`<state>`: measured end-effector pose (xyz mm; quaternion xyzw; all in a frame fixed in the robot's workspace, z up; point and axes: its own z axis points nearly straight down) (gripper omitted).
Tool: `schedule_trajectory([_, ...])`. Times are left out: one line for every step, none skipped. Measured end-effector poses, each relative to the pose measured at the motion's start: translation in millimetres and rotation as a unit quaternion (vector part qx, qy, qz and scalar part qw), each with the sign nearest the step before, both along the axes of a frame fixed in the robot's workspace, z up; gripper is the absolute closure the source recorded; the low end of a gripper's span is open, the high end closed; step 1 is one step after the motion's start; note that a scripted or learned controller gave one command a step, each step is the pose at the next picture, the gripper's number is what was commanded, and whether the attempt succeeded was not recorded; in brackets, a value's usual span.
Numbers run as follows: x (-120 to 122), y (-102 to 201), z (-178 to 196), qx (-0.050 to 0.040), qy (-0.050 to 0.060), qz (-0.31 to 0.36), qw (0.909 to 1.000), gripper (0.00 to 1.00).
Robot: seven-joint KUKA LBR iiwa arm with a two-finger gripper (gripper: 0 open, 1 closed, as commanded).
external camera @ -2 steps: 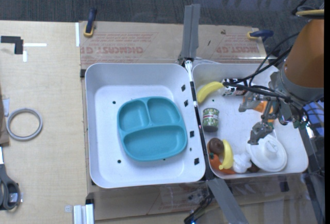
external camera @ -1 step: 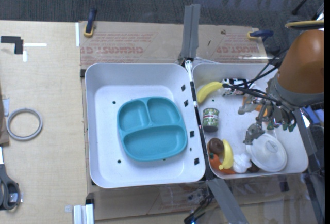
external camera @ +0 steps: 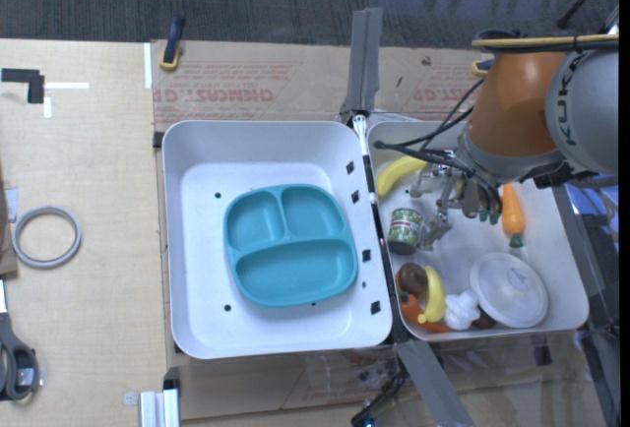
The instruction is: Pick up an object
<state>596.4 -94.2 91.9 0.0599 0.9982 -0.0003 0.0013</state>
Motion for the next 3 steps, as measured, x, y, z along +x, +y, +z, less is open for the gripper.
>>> schedule_trajectory([0,-77,1,-0.0003,-0.001,0.019,0.9998,0.00])
schedule_trajectory([2,-76,11,-0.0013,-0.003,0.021,0.9998,1.00])
schedule_trajectory([-81,-128,1,-0.0001,0.000,0.008,1.0000,1.00])
